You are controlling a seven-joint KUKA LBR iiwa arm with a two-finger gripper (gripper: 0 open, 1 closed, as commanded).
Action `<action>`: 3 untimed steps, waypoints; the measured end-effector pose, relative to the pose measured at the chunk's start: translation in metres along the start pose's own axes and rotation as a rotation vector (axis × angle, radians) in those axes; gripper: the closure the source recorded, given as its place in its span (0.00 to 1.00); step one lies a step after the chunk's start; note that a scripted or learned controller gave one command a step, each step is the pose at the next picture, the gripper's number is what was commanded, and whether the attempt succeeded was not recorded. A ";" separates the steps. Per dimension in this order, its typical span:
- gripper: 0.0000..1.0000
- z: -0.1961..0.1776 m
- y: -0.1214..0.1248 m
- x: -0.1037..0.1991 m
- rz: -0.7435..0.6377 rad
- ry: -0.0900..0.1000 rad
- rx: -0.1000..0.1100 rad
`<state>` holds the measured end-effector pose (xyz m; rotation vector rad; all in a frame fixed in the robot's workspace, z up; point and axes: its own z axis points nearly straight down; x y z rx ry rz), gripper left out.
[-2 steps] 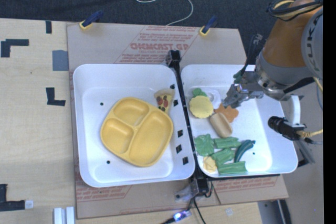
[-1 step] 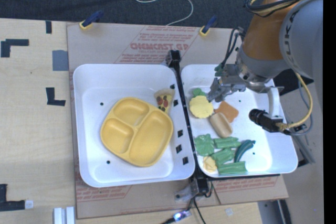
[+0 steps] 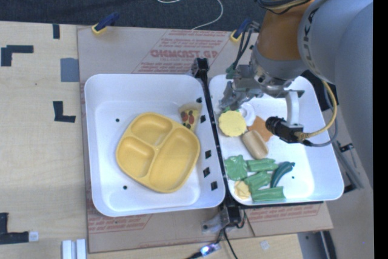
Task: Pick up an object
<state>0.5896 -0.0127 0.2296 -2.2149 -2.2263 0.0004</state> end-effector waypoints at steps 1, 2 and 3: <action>1.00 -0.004 0.012 0.057 0.000 0.000 0.000; 1.00 -0.004 0.011 0.069 0.004 -0.001 0.000; 1.00 0.003 0.002 0.071 0.005 -0.002 0.002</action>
